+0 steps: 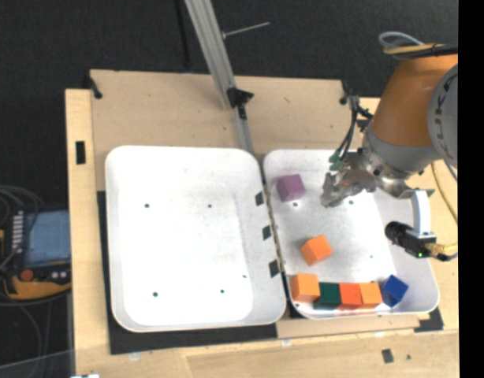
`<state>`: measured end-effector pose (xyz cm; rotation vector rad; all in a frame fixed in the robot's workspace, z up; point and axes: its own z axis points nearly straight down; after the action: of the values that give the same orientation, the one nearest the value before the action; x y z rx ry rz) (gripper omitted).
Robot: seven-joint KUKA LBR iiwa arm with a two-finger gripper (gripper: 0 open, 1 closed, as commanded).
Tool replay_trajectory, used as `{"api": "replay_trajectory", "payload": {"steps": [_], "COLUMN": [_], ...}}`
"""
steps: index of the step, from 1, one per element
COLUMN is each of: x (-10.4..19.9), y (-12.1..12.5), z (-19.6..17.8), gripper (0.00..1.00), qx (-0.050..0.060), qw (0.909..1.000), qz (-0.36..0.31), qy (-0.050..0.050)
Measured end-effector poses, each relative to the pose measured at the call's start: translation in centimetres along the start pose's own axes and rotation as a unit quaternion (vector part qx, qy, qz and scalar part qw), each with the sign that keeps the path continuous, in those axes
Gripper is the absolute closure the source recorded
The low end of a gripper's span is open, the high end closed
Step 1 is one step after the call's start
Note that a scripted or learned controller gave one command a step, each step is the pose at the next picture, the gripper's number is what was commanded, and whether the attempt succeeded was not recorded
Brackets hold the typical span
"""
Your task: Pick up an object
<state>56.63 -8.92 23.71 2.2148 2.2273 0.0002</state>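
Here we find the gripper (334, 194) hanging over the far part of the right bin (400, 309), reaching in from the bin's right side under the grey arm with its orange band (411, 93); we cannot tell from this angle how it is set, and nothing shows in its grasp. Just beside it, toward the bin's far left corner, lies a purple cube (289, 187), apart from the gripper. Nearer the middle of the same bin sits an orange cube (316, 249), tilted and standing alone. Along the bin's near edge we see a row of blocks touching one another: an orange block (306, 287) at the left end, then a green block (329, 294), a red-orange block (351, 294), another small orange block (370, 293), and a blue block (394, 289) at the right end, turned at an angle. The left bin (116, 211) lies side by side with the right one, their inner edges touching, on the bench (171, 109).
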Motion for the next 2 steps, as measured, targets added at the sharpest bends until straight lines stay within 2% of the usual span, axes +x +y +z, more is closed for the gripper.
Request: {"api": "replay_trajectory", "payload": {"steps": [2], "x": [10.7], "y": [1.6], "z": [-1.5], "gripper": [1.00], "qx": [-0.001], "qw": [1.0000], "qz": [-0.002], "qy": [0.001]}}
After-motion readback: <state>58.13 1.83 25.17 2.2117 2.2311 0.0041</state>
